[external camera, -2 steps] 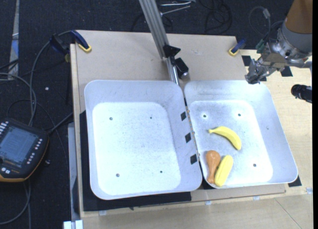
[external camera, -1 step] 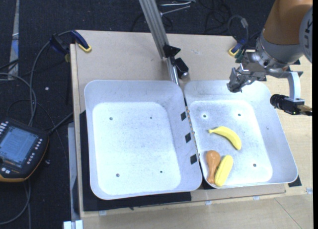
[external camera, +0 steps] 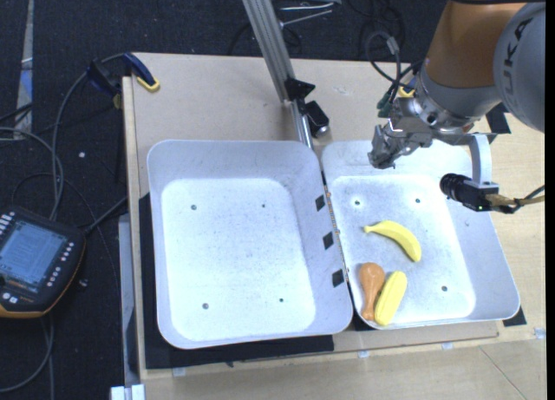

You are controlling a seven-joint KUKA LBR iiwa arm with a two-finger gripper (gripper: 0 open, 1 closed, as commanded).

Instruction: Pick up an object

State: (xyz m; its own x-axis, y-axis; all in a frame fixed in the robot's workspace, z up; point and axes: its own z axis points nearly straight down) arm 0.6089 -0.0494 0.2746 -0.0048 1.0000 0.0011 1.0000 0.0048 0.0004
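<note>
A yellow banana (external camera: 396,239) lies near the middle of the right bin (external camera: 460,216). Near that bin's front left corner a yellow corn-like piece (external camera: 390,298) rests against an orange drumstick-shaped piece (external camera: 371,285). My gripper (external camera: 382,158) hangs over the back left corner of the right bin, well behind the banana and apart from all three objects. I see nothing held in it.
The left bin (external camera: 234,242) sits beside the right one, their rims meeting at small black clips (external camera: 328,238). A slanted metal pole (external camera: 273,51) rises behind the bins. A small black camera on a white bracket (external camera: 464,188) hangs over the right bin's back right.
</note>
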